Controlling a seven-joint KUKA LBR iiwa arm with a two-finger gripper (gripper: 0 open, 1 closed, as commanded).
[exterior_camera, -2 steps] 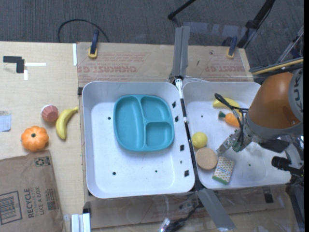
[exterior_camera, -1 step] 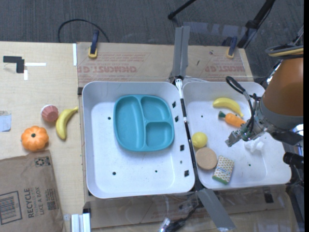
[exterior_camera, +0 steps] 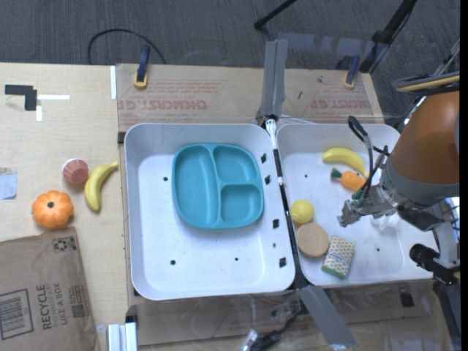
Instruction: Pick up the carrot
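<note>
The carrot (exterior_camera: 351, 179) lies in the right bin (exterior_camera: 380, 269), its green end touching the banana (exterior_camera: 344, 157) above it. The long axis runs left to right, green top leftward, orange end partly hidden by the arm. The gripper (exterior_camera: 352, 214) hovers just below — whether spread or pressed together, I cannot tell. The likely risk: it catches the banana too.

Robotics lab setting. Plywood bench (exterior_camera: 58, 123) holds two white bins (exterior_camera: 146, 218), clamps (exterior_camera: 141, 75) and toy food. Tripod legs (exterior_camera: 292, 2) stand on grey carpet (exterior_camera: 183, 13).
</note>
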